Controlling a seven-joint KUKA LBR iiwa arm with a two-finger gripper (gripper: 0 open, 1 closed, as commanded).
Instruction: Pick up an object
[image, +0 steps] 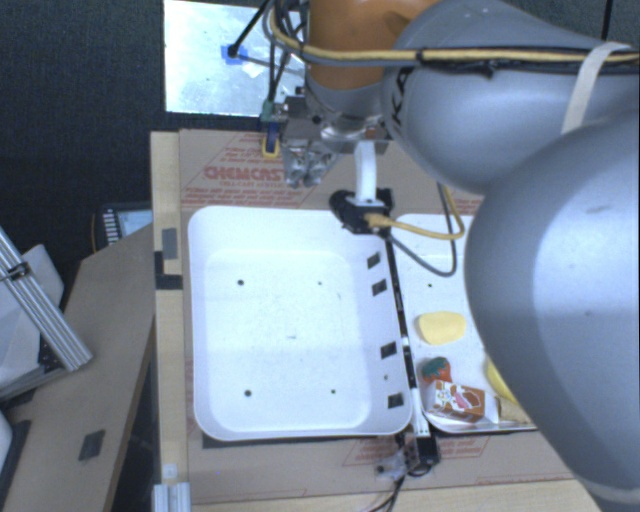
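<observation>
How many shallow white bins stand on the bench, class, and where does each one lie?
2. The left bin lies in full view; the right bin lies beside it, largely hidden under the arm.

Left bin (215, 300) beside right bin (432, 268), round piece (441, 327) and packet (458, 400) in right bin

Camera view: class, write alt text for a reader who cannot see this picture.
A grey robot arm reaches from the right across two white bins, its gripper above the far edge of the left bin. The right bin holds a yellow piece and a small orange-red packet.
</observation>
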